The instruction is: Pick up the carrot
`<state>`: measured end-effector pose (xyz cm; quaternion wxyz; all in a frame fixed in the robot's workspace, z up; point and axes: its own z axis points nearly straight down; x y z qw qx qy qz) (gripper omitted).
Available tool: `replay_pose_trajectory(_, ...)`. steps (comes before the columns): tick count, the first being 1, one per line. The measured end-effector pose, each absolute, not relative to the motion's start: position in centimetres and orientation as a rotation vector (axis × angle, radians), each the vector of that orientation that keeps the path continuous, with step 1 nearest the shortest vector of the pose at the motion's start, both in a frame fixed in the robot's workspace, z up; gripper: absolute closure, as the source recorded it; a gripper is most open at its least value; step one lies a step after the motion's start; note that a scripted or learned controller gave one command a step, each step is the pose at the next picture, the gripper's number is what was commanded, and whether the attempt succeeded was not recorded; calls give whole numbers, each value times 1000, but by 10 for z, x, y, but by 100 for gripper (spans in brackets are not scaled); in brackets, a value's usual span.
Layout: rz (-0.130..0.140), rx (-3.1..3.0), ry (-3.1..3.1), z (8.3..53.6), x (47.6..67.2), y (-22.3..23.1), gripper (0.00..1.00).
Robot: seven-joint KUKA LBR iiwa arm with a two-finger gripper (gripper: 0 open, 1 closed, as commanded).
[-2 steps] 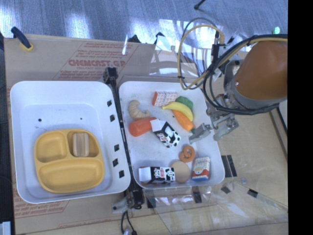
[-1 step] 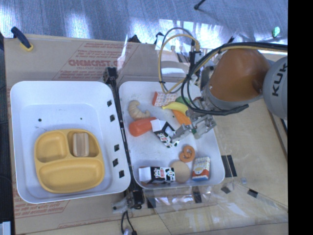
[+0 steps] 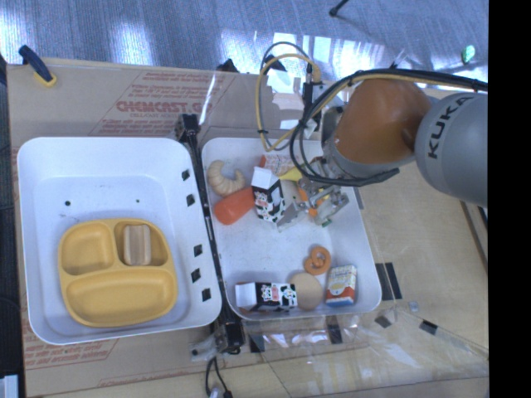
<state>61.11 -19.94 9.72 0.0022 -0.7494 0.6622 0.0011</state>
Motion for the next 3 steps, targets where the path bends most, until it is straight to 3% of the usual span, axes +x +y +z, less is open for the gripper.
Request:
replay_pose_trajectory(1, 4, -2350, 2076, 108, 612, -199, 100)
replay_pose_trajectory(2, -2, -2027, 2394, 150, 619, -154, 100)
replay_pose_trajectory(3, 0, -1431, 2796, 174, 562, -165, 100)
